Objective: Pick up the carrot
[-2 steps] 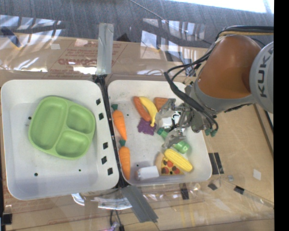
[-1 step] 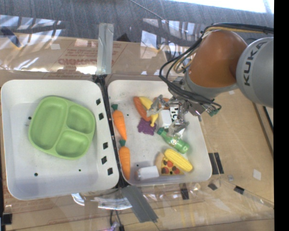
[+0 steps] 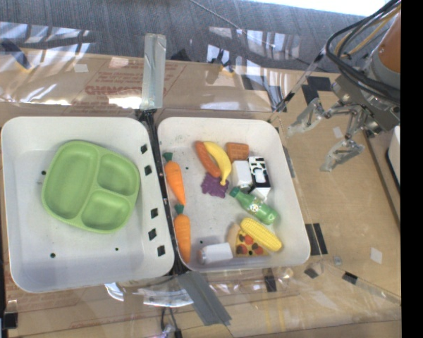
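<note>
Two orange carrots lie along the left wall of the right bin (image 3: pixel 285 162): one carrot (image 3: pixel 174 182) near the middle of that wall, a second carrot (image 3: pixel 182 236) nearer the front corner. My gripper (image 3: pixel 320 138) hangs outside the bin, above the bench to the right of its far right corner, well away from both carrots. Its two pale fingers (image 3: pixel 302 119) are spread apart, open, with nothing between them.
The right bin also holds a banana (image 3: pixel 221 159), an orange-red sausage-like piece (image 3: pixel 206 158), purple grapes (image 3: pixel 213 185), a green bottle (image 3: pixel 254 205), corn (image 3: pixel 261 234), a pizza slice (image 3: pixel 244 245) and small boxes. A green divided plate (image 3: pixel 92 185) sits in the left bin (image 3: pixel 21 259).
</note>
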